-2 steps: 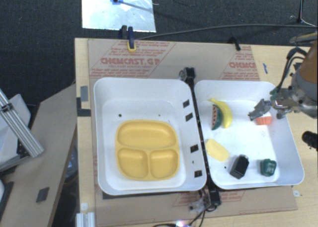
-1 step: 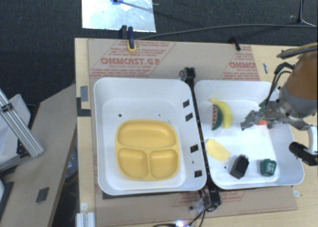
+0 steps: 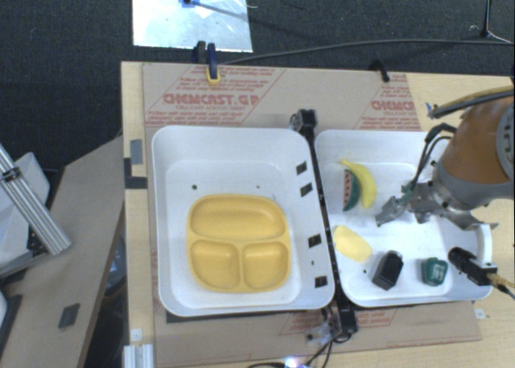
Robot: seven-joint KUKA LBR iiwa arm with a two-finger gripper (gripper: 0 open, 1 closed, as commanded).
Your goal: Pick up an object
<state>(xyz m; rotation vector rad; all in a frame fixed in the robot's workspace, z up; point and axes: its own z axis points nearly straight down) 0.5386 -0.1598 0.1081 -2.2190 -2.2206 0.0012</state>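
Right bin (image 3: 402, 145) holds four loose items: a banana (image 3: 364, 183) lying against a watermelon slice (image 3: 349, 190) near the far left wall, a pale yellow block (image 3: 352, 242) by the divider, a black object (image 3: 388, 270) and a green object (image 3: 434, 271) along the near wall. Left bin (image 3: 173, 197) holds a yellow divided tray (image 3: 238, 241). The gripper (image 3: 394, 209) hangs over the middle of the right bin; how wide its claw stands cannot be told from this angle, and nothing is visibly held. Nearest candidate appears to be the banana, just beside the claw toward the far left. Its long axis runs roughly from far to near, curving. The black object lies next nearest, toward the near wall
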